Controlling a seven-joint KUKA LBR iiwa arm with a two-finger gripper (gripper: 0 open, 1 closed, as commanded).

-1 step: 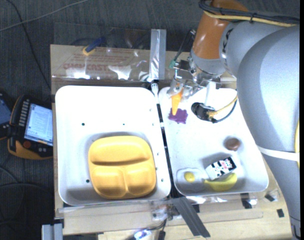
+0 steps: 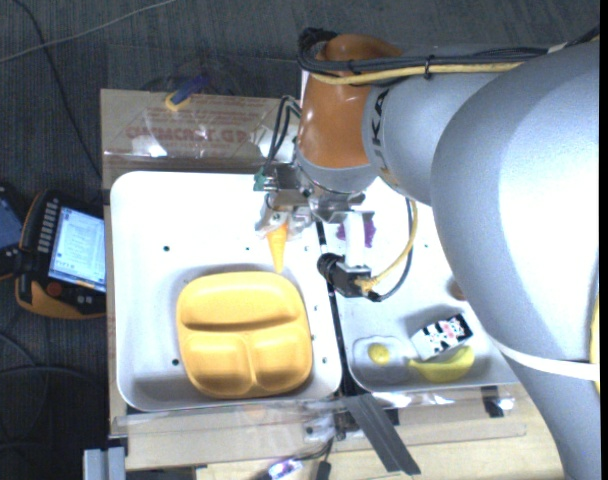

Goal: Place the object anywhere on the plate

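A yellow plate [image 2: 244, 333] with three compartments lies in the front part of the left bin [image 2: 149, 228]. My gripper [image 2: 280, 226] hangs just beyond the plate's far edge, near the divide between the two bins. A small orange, cone-shaped object [image 2: 277, 252] points downward from between its fingers, so the gripper is shut on it. The object's tip is close to the plate's far rim, slightly right of the plate's centre. The wrist hides the upper part of the object.
The right bin [image 2: 424, 283] holds a banana [image 2: 442, 368], a small yellow item [image 2: 379, 351], a black-and-white item [image 2: 442, 334] and a purple piece [image 2: 367, 230]. A clear plastic bag [image 2: 194, 128] lies behind the left bin. A hand-held controller [image 2: 64, 253] rests on the floor at left.
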